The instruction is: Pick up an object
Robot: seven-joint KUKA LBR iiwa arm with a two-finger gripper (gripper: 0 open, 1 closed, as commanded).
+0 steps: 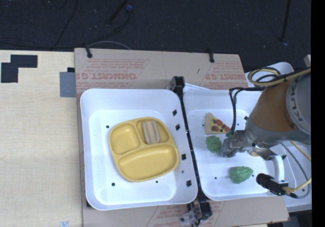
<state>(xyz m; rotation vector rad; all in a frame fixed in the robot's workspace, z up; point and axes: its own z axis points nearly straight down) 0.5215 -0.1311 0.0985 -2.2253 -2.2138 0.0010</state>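
Here the pincer (229, 148) is down in the right bin (223, 190), just beside a green broccoli piece (214, 143); whether it grips anything I cannot tell. This looks like the grasping step; next it must close firmly and lift.

Even overhead light, white bins (96, 119) bright without glare, soft faint shadows under the yellow tray (143, 150), dark dim floor beyond, mild overall softness
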